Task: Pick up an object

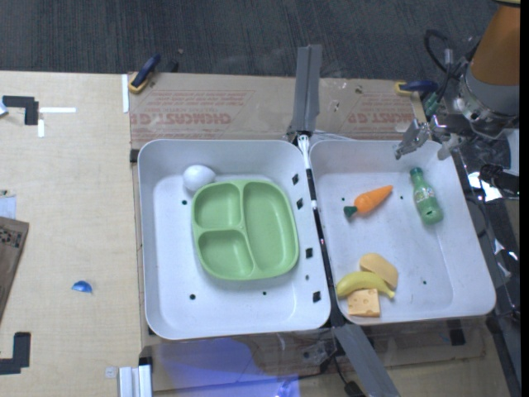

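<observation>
Two glossy white bins (pixel 157 246) sit on a pale wooden bench (pixel 66 205). The gripper (pixel 430 136) hovers spread, empty, above the right bin's smooth plastic carrot (pixel 369 200) and green bottle (pixel 426 196).

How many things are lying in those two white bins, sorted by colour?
Green: 2, the plate and the bottle
Yellow: 3, the banana, the cheese and a pale wedge
Orange: 1, the carrot
White: 1, the ball
Total: 7
</observation>
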`<state>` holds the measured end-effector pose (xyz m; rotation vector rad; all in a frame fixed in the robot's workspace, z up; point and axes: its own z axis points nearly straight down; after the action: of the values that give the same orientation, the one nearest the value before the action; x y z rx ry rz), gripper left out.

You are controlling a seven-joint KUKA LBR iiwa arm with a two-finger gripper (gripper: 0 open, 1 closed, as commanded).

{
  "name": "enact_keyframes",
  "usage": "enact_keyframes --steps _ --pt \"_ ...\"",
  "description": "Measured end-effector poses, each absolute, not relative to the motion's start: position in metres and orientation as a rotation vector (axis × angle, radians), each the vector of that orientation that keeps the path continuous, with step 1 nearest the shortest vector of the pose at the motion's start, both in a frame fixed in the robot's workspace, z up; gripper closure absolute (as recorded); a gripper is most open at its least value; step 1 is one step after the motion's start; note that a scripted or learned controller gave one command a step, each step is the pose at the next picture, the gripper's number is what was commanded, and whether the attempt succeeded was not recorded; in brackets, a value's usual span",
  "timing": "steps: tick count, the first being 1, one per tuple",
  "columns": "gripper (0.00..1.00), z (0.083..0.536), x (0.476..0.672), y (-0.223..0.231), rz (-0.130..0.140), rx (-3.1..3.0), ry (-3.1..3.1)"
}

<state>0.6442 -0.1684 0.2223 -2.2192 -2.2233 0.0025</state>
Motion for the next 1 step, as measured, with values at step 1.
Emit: enact_keyframes --steps 1 --pt "0.0 0.094 0.6245 -0.2056 -0.001 -2.155 -2.29"
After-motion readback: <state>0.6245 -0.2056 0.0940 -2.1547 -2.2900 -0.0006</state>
